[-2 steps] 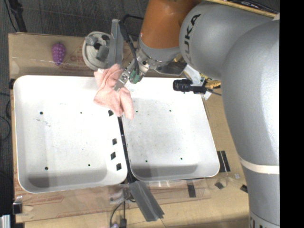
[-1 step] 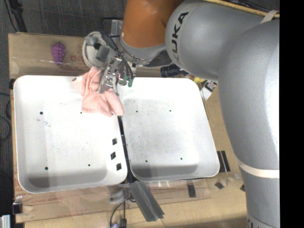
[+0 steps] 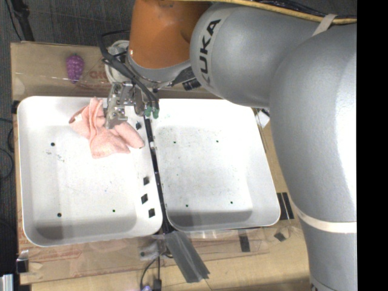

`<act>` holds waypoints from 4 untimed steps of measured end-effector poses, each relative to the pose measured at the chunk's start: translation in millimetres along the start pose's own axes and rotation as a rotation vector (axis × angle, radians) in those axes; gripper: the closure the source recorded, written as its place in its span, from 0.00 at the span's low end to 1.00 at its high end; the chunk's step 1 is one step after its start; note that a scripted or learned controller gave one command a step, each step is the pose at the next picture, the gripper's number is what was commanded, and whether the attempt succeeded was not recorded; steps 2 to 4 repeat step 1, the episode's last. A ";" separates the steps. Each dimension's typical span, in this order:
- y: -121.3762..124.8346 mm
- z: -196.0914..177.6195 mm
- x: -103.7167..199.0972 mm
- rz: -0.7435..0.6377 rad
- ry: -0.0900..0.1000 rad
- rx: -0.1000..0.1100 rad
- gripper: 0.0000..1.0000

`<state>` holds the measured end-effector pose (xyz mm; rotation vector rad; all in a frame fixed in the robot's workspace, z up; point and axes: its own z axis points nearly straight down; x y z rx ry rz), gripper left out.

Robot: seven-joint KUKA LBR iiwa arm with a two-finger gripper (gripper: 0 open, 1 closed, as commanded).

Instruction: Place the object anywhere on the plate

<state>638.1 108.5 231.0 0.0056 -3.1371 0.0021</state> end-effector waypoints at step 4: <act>-0.3 -0.4 -0.2 0.000 -0.001 0.000 0.00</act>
